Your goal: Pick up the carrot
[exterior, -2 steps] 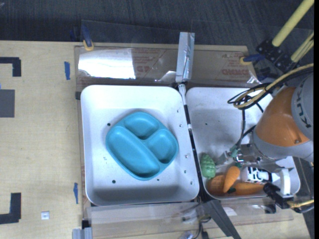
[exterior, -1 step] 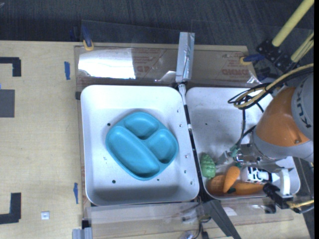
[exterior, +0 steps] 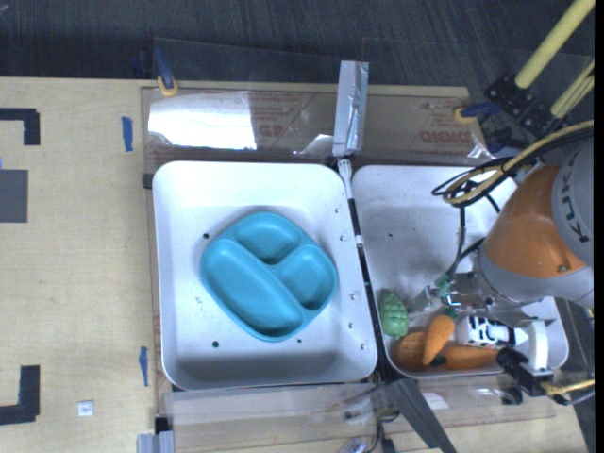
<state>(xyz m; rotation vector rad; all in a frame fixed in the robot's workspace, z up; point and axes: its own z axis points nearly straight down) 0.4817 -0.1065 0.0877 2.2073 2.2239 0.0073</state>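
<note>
The table (exterior: 66, 253) carried two white bins side by side. The left bin (exterior: 179, 196) held a blue divided plate (exterior: 269, 274) near its centre. My arm (exterior: 538, 234) reached in from 3 o'clock over the right bin (exterior: 396, 206), its orange band above the wrist.

My claw (exterior: 464, 302) hung low at the 5 o'clock part of the right bin. I could not tell how wide it stood; the wrist body hid that.

The carrot (exterior: 435, 338) lay at the 6 o'clock edge of the right bin, just beside the claw, tilted with its thick end up toward 12 o'clock. A second orange piece (exterior: 469, 356) lay touching it, running toward 3 o'clock. A small green vegetable (exterior: 393, 313) sat near it at 9 o'clock.

I judged the carrot to be a light, rigid toy with a smooth, tapered skin, therefore prone to slip out toward its narrow end. I judged the best hold to be across the thick middle, at right angles to its long axis, clear of the neighbouring orange piece.
</note>
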